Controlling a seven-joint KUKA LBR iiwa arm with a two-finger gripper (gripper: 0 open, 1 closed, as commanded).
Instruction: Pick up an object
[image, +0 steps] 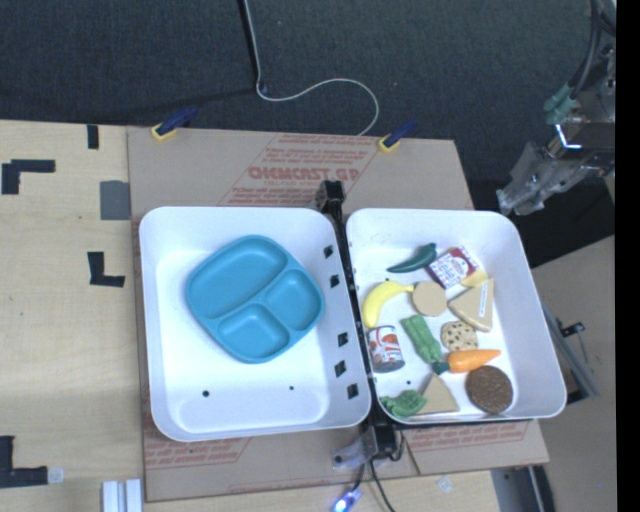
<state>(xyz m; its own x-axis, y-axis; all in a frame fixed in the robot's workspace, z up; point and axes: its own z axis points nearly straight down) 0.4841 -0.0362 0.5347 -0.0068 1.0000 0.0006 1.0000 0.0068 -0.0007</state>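
We would take the banana (385, 299), probably light, stiff and smooth, across its middle; the gripper (527, 190)'s state we cannot tell.

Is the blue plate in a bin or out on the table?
In. The blue plate lies flat inside the left bin.

arm (590, 90) is parked way up at the top right; gripper (527, 190) hangs off the bench's right edge, pointing down-left
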